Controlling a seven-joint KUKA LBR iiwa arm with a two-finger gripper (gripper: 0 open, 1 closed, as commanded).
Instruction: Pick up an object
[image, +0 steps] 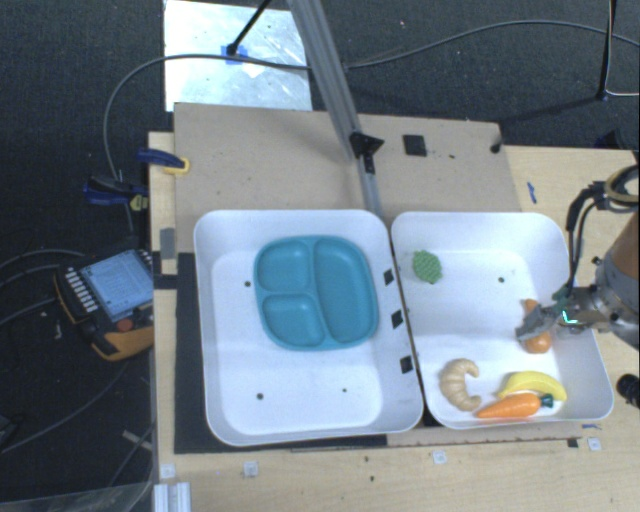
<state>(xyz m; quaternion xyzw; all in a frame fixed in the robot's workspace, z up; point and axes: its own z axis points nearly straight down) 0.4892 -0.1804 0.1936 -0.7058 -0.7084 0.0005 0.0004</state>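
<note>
We record a brown worktop (260, 150) carrying two white bins, set on dark carpet with cables. The left bin (300, 400) holds a blue divided plate (316, 292). The right bin (480, 250) holds a green item (427, 266) far left, a croissant (460, 383), banana (533, 383) and carrot (512, 406) near. The jaws (535, 328) sit at an orange object (537, 342) by the right wall; we cannot tell their state.

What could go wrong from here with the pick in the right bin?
1. The claw sits right at a small orange object close to the right bin's wall; the wall could block a clean closure.
2. The object is small and partly hidden, so it may slip out.
3. Banana and carrot lie nearby and could get nudged.
</note>
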